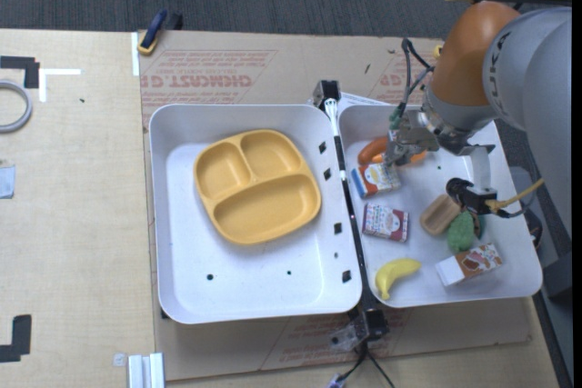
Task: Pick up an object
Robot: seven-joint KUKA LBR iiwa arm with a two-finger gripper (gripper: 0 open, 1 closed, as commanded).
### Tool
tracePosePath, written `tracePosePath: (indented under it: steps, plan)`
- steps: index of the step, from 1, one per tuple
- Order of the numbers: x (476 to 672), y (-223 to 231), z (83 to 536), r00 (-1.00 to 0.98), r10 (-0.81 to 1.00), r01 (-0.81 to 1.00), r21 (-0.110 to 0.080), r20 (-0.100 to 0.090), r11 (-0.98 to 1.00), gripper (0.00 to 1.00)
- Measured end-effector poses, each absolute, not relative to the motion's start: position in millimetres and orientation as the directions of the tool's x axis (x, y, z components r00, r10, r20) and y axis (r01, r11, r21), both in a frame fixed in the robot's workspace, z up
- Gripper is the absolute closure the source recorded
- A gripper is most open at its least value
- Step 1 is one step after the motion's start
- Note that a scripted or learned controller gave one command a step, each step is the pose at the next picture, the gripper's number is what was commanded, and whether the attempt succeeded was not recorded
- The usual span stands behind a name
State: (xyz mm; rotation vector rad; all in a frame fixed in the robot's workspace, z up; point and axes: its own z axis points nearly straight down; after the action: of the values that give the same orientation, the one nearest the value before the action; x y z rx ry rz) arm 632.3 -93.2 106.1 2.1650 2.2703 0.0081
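Over the right white bin (514, 286), at about twelve o'clock of its floor, the grey arm's two-finger gripper (397, 152) is hanging low above an orange carrot-like toy (374, 149) and a small blue-edged packet (377, 179); whether it is apart or closed is not something the view is showing. Lying around it are a red-and-white carton (386, 221) at six o'clock, a yellow toy banana (395, 274) farther down, and a tan block (440, 213), green lump (463, 231) and white box (469, 263) toward four o'clock. Sitting in the left white bin (173, 277) is a yellow divided plastic plate (258, 185).
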Motion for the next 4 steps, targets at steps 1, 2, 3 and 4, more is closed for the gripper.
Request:
tracePosePath:
  steps: [1, 2, 3, 4]
  plan:
    - [655.5, -105.7, 331.8, -0.075, 0.997, 0.997, 0.000, -0.002, 0.075, 1.00]
    - [656.0, -105.7, 341.2, -0.078, 0.997, 0.997, 0.000, -0.004, 0.078, 1.00]
    - [656.6, -105.6, 350.7, -0.080, 0.997, 0.997, 0.000, -0.005, 0.080, 1.00]
    - [657.1, -105.4, 360.0, -0.083, 0.997, 0.997, 0.000, -0.007, 0.083, 1.00]
